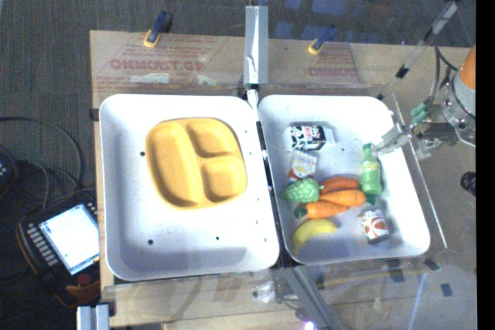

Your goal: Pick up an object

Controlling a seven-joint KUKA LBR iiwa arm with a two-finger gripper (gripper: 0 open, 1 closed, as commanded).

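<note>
The right bin (pixel 402 243) holds several toy groceries. A black-and-white carton (pixel 309 137) lies at the back, with a small white packet (pixel 303 163) just in front of it. A green bottle (pixel 371 172) stands towards the right wall. Two orange carrots (pixel 340 195) lie in the middle beside a green lumpy toy (pixel 303 191). At the front are a yellow fruit (pixel 313 231) and a red-and-white can (pixel 374 226). My gripper (pixel 406 134) hangs over the right bin's right rim, just up and right of the green bottle, with nothing visibly in it.
The left bin (pixel 124 243) holds a yellow divided tray (pixel 197 161). A metal post (pixel 255 50) stands behind the seam between the bins. Two clamps (pixel 158 27) grip the bench's back edge. A handheld pendant (pixel 66 237) lies on the floor at the left.
</note>
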